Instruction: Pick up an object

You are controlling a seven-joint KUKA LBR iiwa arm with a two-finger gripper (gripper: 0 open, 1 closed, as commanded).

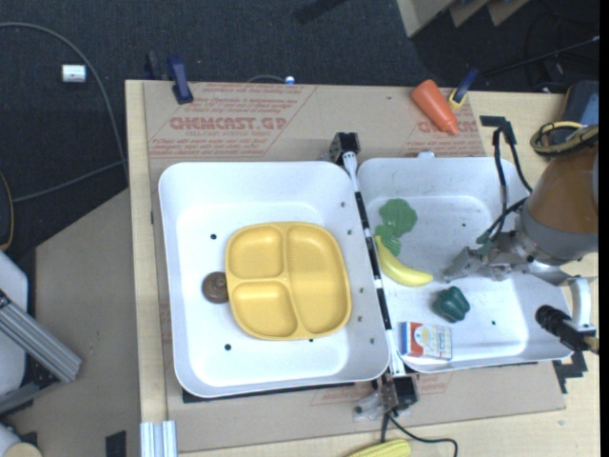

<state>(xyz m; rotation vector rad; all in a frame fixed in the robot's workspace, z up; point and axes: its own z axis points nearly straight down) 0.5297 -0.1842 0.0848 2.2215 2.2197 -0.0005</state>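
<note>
The right bin (pixel 495 184) holds a banana (pixel 400 268) against its left wall. A green leafy toy (pixel 396 217) lies just behind the banana. Nearer the front sit a small dark green pepper-like object (pixel 452 303) and a little white carton (pixel 425 341) with red and blue print. My gripper (pixel 459 268) is low inside this bin, pointing left. It is just above the green object and a short way right of the banana's end. Nothing is visibly held in it. The grey arm (pixel 561 212) comes in over the bin's right rim.
The left bin (pixel 181 255) holds a yellow divided plate (pixel 285 279) with a brown round object (pixel 216 287) at its left side. An orange carrot-like toy (pixel 435 108) lies on the bench behind the right bin. Cables hang by the arm at the right.
</note>
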